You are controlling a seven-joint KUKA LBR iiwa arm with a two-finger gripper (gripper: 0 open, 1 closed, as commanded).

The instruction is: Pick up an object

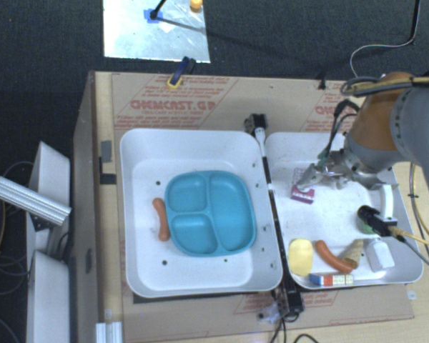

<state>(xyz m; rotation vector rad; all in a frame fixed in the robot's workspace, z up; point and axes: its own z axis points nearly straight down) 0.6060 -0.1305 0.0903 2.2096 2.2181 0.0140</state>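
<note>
Nothing lifted yet: the gripper (307,181), jaws apart, hovers at the pink block (302,194) in the frame's right bin (407,266).

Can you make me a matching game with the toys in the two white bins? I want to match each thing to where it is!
Things:
1. blue plate
2. small orange sausage
3. yellow lemon
4. pink block

Places:
A. right bin, near the front edge, next to a longer sausage
B. middle of the left bin
C. right bin, just under the gripper
D. left bin, lying beside the plate's left edge

Pairs: 1-B, 2-D, 3-A, 4-C
</note>
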